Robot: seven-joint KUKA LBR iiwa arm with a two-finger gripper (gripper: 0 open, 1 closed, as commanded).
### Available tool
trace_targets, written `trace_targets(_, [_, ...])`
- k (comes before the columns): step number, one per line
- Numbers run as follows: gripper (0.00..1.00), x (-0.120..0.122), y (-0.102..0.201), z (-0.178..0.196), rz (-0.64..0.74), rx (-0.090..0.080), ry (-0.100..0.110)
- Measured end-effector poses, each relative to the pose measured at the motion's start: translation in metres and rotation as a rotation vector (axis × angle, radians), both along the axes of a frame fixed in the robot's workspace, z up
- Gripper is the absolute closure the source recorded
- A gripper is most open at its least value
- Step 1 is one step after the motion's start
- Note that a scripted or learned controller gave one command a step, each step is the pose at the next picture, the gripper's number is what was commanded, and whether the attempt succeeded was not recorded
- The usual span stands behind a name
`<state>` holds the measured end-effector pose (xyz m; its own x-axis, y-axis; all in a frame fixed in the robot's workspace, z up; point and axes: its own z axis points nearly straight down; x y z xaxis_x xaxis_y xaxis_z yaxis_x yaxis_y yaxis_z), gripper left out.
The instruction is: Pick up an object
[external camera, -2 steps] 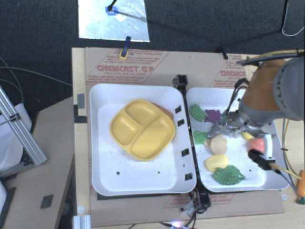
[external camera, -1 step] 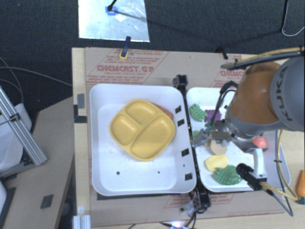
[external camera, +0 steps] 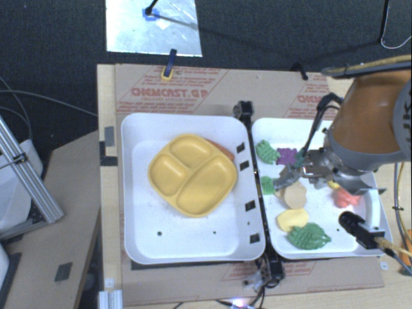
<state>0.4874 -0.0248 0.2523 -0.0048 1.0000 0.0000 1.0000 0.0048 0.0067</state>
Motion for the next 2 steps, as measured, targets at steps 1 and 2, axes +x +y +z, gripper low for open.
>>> trace_targets(1, [0.0,0.0,-0.009,0.011,-0.004,0.0,0.003])
trace_targets(2, [0.0,-0.001,-0.058,0.003,-0.007,-0.001,0.005])
